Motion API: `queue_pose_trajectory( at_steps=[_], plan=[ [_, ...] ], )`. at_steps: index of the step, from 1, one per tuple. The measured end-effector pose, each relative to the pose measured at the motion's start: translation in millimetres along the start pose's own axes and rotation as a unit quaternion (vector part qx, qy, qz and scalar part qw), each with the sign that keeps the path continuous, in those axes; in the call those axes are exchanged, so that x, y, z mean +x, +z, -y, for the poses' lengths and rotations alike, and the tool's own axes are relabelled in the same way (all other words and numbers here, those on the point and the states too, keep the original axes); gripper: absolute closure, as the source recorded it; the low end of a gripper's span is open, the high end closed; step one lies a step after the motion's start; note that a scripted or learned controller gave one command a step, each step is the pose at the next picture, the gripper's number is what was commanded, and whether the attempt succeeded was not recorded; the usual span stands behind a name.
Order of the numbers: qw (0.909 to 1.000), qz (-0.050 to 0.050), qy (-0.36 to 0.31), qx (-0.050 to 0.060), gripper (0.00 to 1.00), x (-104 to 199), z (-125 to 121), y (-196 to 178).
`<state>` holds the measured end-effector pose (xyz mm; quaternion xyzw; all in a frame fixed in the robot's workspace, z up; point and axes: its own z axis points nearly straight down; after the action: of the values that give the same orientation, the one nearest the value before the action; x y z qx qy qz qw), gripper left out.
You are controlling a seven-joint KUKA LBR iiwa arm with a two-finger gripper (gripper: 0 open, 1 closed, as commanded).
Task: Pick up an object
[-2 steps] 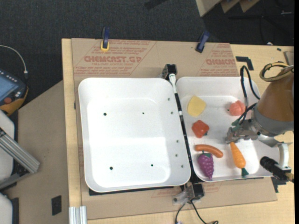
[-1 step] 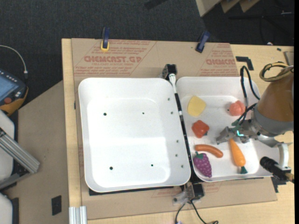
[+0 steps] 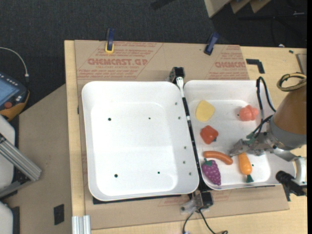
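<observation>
Bright, even overhead light; both white bins (image 3: 131, 130) near overexposed, surfaces washed flat. Soft short shadows under the toys. Dark floor (image 3: 48, 13) at top falls into murk, little detail. Mild softness overall, low resolution, arm (image 3: 292, 116) at right edge slightly blurred. No strong glare spots.

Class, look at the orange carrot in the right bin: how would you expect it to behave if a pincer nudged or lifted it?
The carrot looks like smooth moulded plastic, so probably stiff, light and a little slippery. Its rounded, tapering shape suggests it may roll or pivot when nudged. The pincer sits right beside its upper end, so a slight touch could shift it.
</observation>
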<state>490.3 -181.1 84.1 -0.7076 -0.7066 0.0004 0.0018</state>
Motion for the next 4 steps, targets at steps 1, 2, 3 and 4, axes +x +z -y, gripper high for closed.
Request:
queue_pose_trajectory(
  at_steps=[1,2,3,4],
  plan=[
    [1.0000,-0.003,-0.001,0.001,0.00,-41.2,-29.6,-0.6],
    [1.0000,-0.001,-0.001,0.001,0.00,-5.2,13.4,-0.1],
    [1.0000,0.003,-0.001,-0.004,0.00,-32.4,-16.4,-0.9],
    [1.0000,-0.004,-0.002,0.001,0.00,-38.8,-43.1,0.3]
  ],
)
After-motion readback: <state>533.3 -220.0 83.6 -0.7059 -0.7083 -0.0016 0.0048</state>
